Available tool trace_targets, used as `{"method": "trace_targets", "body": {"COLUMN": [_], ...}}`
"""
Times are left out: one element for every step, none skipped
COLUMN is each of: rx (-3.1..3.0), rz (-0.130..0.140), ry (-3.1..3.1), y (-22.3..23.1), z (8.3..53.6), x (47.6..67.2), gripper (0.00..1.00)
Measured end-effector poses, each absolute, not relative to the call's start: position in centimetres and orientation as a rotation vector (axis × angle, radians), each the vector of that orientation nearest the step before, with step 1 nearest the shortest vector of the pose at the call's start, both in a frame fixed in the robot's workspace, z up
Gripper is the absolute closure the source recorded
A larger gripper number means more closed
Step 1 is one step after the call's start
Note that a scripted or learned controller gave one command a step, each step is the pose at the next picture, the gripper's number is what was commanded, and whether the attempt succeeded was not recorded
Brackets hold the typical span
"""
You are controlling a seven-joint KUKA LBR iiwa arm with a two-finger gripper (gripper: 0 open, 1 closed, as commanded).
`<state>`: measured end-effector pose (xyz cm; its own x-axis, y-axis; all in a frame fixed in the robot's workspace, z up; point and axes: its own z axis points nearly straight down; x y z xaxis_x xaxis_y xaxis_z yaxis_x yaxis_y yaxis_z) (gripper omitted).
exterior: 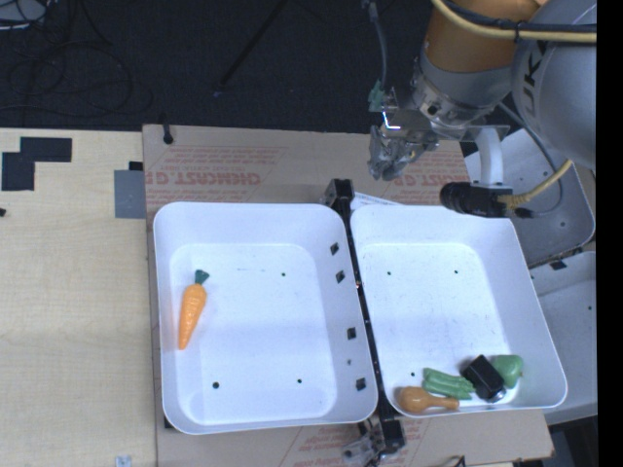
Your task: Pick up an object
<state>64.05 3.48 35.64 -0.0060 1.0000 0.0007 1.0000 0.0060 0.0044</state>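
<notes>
My pincer [391, 156] hangs above the right bin's [545, 331] far rim, its opening not discernible and nothing visibly held; I would target the lone carrot [191, 308] in the left bin [164, 319], descending square over its middle

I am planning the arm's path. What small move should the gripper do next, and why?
Probably travel toward the right bin's near corner and descend. The gripper hangs above the bench behind the bins, holding nothing, while a cluster of toys lies there; the carrot is farther.

Two white bins [248, 224] are set side by side on a cardboard sheet [253, 168] on the bench [68, 300].
</notes>
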Motion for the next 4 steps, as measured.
{"method": "trace_targets", "body": {"rx": [2.227, 2.23, 2.214, 2.232], "rz": [0.001, -0.016, 0.008, -0.017], "ry": [2.217, 2.226, 2.22, 2.225], "y": [0.6, -0.6, 1.7, -0.5], "z": [42.1, 31.4, 39.7, 28.8], "x": [55.1, 54.9, 62.0, 57.5], "gripper": [1.0, 1.0, 1.0, 1.0]}}
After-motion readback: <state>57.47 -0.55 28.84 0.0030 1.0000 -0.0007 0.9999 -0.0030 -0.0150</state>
